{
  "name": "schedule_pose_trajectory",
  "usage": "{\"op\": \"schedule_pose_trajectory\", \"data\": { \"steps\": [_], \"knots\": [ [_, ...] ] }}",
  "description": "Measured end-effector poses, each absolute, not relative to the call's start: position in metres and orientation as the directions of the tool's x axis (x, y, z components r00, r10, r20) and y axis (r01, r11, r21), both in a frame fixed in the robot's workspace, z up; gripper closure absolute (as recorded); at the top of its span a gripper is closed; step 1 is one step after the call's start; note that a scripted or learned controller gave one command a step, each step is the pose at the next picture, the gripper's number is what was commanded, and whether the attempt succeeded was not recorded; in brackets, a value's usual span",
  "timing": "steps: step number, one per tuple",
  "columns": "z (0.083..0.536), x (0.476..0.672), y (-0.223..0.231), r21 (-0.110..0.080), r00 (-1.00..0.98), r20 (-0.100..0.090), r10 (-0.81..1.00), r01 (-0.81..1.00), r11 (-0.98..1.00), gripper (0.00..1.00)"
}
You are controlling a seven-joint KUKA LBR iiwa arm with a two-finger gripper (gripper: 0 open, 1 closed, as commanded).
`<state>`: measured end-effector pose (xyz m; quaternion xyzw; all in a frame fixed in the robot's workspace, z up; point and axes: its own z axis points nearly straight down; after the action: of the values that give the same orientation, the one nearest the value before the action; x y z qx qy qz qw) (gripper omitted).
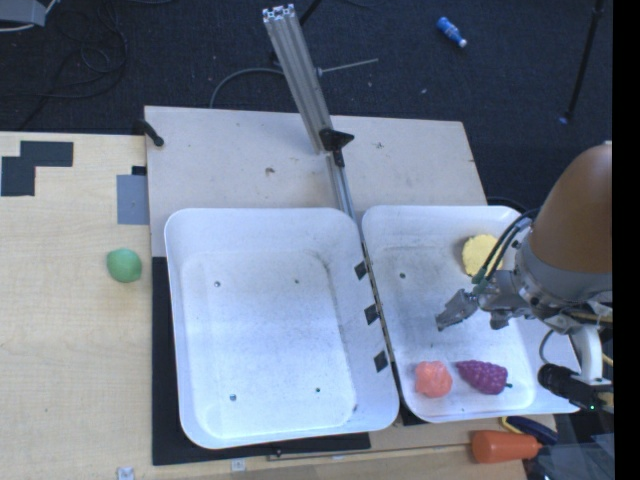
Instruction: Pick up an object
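Three toy foods lie in the right bin (420,233): a yellow piece (477,253) near the back right, an orange-pink fruit (432,379) at the front, and a purple grape bunch (483,375) beside it. My gripper (455,311) hangs over the middle of that bin, pointing left, between the yellow piece and the two front items. Nothing is seen between its fingers.
The left bin (185,268) sits beside the right one, with black clips (371,313) along their shared edge. A green ball (124,265) rests on the wooden bench to the left. An orange object (505,445) lies below the right bin. A metal rail (305,78) slants in from the back.
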<state>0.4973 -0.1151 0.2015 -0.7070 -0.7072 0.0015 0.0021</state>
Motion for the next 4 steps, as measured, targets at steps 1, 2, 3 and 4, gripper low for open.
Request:
{"op": "schedule_pose_trajectory", "data": {
  "steps": [1,2,3,4],
  "knots": [
    [0.158,0.498,-0.118,-0.005,0.000,0.001,1.000,1.000,0.000,0.00],
    [0.112,0.490,-0.112,-0.005,-0.001,0.001,1.000,1.000,0.001,0.00],
    [0.124,0.491,-0.114,-0.001,0.002,0.000,1.000,1.000,-0.002,1.00],
    [0.179,0.494,-0.123,0.004,0.001,-0.001,1.000,1.000,-0.001,1.00]
  ]
}}
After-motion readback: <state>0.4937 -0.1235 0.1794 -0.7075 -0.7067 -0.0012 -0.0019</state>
